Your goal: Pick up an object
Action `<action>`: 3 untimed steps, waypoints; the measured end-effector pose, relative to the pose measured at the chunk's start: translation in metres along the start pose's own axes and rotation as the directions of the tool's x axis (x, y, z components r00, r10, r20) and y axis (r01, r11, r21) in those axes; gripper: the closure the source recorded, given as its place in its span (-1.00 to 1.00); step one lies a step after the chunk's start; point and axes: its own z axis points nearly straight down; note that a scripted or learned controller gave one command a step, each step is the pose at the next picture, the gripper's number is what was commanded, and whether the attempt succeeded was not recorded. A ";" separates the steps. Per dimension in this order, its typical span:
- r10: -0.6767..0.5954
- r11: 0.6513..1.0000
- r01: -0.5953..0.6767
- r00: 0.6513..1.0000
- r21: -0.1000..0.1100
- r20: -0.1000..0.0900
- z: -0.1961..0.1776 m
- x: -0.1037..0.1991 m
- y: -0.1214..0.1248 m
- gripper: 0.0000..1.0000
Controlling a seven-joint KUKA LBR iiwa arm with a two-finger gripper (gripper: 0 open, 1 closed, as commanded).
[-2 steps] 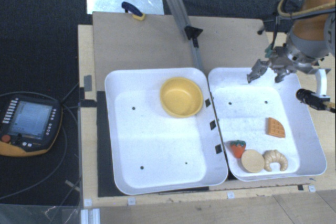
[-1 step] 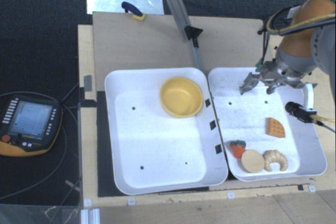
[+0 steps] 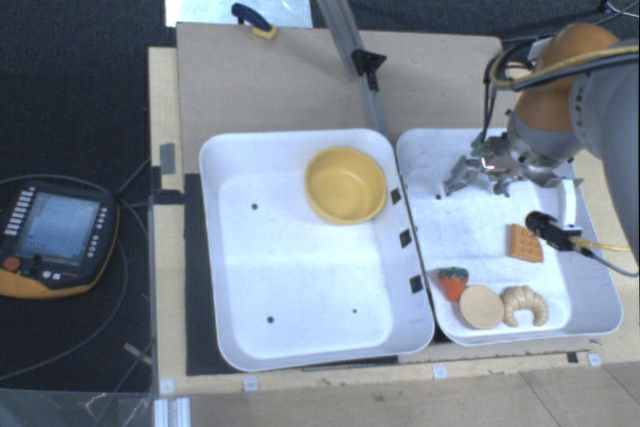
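Nearest, along the right bin's (image 3: 600,315) lower edge: croissant (image 3: 526,306), round biscuit (image 3: 481,307), small carrot (image 3: 454,282). Waffle (image 3: 524,243) just above them. Higher, gripper (image 3: 478,177) hovers over bare bin floor, fingers spread, nothing between. Yellow bowl (image 3: 346,184) sits upper right in left bin (image 3: 230,315).

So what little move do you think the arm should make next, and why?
Probably a short shift toward the near end of the right bin. The gripper hangs over bare floor at the far end, with nothing under it, while the waffle piece, croissant, round cracker and toy strawberry all lie nearer. The waffle piece looks closest.
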 end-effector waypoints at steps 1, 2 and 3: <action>0.000 1.000 0.000 1.000 -0.005 0.001 -0.013 0.000 0.001 1.00; 0.000 1.000 0.000 1.000 -0.008 0.001 -0.076 -0.001 -0.002 1.00; 0.000 1.000 0.000 1.000 -0.008 0.001 -0.129 -0.001 -0.001 1.00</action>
